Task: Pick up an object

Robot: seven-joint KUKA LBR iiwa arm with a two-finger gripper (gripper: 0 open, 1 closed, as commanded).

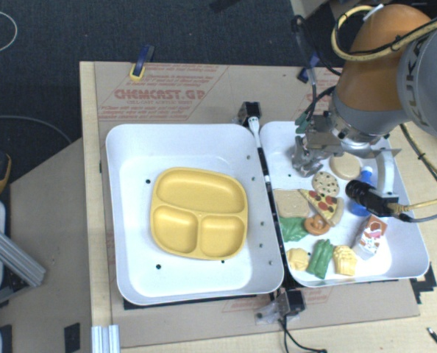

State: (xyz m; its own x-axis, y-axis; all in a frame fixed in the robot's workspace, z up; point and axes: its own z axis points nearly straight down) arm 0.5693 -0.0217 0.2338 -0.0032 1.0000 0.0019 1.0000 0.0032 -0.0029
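My gripper (304, 162) hangs low over the back left part of the right bin (406, 259), its grey fingers pointing down onto bare bin floor. Just in front of it lie several toy foods: a cookie (325, 183), a pizza slice (323, 201), a round tan piece (344, 167), a blue item (361, 194), a green leafy piece (293, 229), a green pod (321, 258), two yellow pieces (343, 260) and a small milk carton (370, 237). Nothing shows between the fingers.
The left bin (126, 190) holds a yellow divided tray (199, 212). A black clip (249, 113) sits at the back where the bins meet. The arm's orange band (380, 43) looms over the right bin's back edge. Cables trail at right.
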